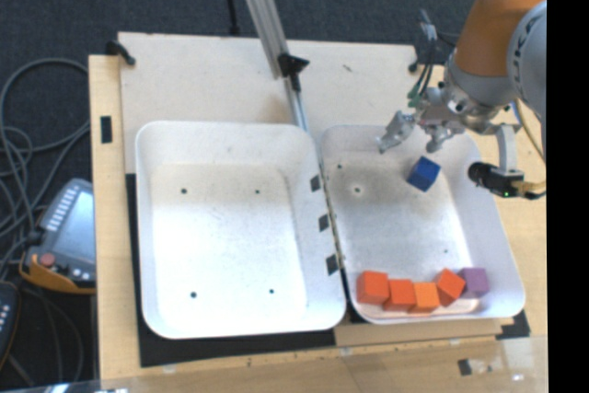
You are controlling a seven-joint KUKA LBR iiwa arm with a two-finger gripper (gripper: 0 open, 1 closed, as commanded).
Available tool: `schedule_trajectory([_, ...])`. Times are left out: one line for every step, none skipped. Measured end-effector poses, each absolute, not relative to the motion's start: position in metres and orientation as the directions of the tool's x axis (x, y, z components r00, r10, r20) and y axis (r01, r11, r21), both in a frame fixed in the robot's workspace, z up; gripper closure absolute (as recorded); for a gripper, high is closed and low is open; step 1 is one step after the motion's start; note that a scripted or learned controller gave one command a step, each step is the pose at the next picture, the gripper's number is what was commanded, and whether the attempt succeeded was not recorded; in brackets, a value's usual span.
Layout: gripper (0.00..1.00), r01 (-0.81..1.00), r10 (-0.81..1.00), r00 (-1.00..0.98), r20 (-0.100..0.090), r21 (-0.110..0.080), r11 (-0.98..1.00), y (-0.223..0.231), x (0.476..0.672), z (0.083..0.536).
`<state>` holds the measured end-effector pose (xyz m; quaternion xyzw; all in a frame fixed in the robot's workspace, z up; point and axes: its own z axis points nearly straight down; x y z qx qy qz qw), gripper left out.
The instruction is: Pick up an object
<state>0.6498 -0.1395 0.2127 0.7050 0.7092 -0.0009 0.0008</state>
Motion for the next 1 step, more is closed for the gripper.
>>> schedule_trajectory([0.00,1.000,1.000,-0.003,-0.003,0.006,0.003,-0.2015,0.6594,0.1216])
